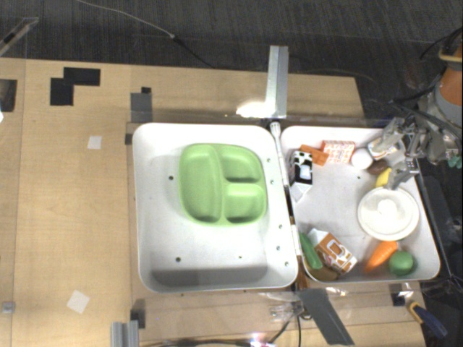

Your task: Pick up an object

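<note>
My gripper (399, 154) hangs over the far right corner of the right bin (329, 194), with the orange-banded arm behind it at the view's right edge. Just below it lies a small yellow piece (383, 176), partly hidden by the gripper. A white ball (360, 160) sits to its left and a white bowl (388, 212) just in front of it. An orange and white box (331, 152) and a black and white carton (302, 167) lie further left in the same bin. I see nothing held.
The right bin's near side holds a carrot (380, 254), a green ball (401, 263), a brown packet (335, 254) and a green stick (311, 251). A green divided tray (221, 183) lies in the left bin (163, 244). A metal post (278, 82) stands behind the bins.
</note>
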`<state>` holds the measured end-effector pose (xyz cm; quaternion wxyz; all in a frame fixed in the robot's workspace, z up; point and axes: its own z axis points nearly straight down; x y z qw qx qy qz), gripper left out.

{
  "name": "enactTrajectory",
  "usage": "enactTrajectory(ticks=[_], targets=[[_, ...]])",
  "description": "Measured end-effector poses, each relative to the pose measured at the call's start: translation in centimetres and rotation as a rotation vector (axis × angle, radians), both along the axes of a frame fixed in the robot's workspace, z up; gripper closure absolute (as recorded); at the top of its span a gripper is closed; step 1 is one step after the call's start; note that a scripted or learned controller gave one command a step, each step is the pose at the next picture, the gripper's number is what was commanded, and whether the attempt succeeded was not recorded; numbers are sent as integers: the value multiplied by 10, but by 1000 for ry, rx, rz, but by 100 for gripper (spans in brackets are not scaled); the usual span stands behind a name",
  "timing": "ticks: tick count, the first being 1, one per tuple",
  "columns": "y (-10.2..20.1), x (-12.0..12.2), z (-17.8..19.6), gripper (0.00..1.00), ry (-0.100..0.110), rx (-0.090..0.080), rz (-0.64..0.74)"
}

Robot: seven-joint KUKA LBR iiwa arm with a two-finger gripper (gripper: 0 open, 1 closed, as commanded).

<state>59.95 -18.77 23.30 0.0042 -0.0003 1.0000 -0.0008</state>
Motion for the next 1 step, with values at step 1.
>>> enactTrajectory(ticks=[1], targets=[[-18, -58, -117, 0, 8, 2, 186]])
